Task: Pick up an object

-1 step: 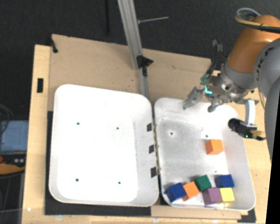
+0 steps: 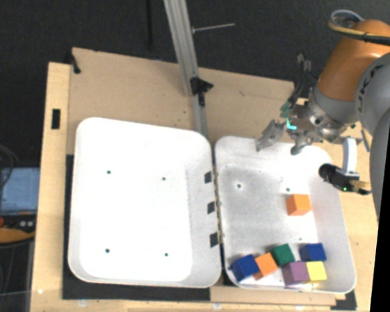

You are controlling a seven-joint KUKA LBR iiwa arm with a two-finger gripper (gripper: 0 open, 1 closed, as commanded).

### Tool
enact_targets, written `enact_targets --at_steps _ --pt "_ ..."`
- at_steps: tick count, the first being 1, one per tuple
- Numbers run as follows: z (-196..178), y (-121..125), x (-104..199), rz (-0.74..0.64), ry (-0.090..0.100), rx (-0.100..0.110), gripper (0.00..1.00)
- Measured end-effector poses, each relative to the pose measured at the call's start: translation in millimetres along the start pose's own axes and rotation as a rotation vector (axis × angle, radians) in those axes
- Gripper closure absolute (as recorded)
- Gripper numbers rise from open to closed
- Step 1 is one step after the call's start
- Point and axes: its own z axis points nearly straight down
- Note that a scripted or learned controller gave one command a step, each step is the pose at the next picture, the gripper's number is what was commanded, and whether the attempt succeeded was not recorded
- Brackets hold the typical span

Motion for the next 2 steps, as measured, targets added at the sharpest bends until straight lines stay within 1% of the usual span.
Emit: enact_targets --at_steps 1,2 --pt "59.8 -7.9 -2.0 0.004 0.001 0.004 0.0" --pt "111.8 -8.8 -2.9 0.006 0.001 0.004 0.0"
